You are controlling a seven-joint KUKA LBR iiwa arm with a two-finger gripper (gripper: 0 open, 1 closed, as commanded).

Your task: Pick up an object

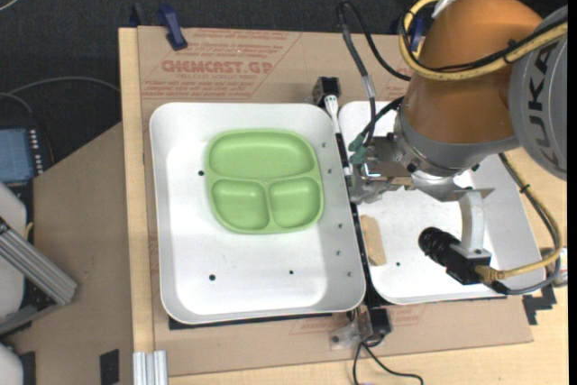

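I am low over the right bin (505, 284), my hand (383, 171) near a small tan piece (372, 241) on its floor; grip state unclear, next comes closing on it.

A white bin (180, 194) lay just to the view's left of the gripper (371, 169), and a second white bin (509, 221) extended to its right. Printed brown cardboard (216, 63) lay beneath both. A blue clamp (171, 25) sat well beyond the gripper, up and left.

Red "CHEMCAST G P" on the cardboard sheet (216, 68); partial "UKA" on the arm (554, 104)
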